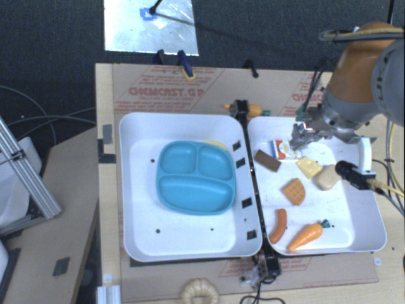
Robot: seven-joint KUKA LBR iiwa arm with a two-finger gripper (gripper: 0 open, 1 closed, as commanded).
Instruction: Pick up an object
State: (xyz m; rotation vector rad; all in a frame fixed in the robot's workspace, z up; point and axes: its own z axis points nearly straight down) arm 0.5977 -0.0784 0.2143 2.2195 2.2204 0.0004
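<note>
I see two glossy white bins (133, 189) on printed cardboard over dark carpet, gripper (302, 135) jaws, can't tell.

We see a blue divided plate (195, 177) lying in the left white bin (136, 233). Beyond the bins, a silvery sheet (130, 18) rests on dark carpet, and a pale ring (199, 291) sits at the desk (158, 84) front edge.

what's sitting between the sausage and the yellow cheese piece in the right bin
In the camera view, the waffle square lies between the sausage and the cheese piece.
</note>
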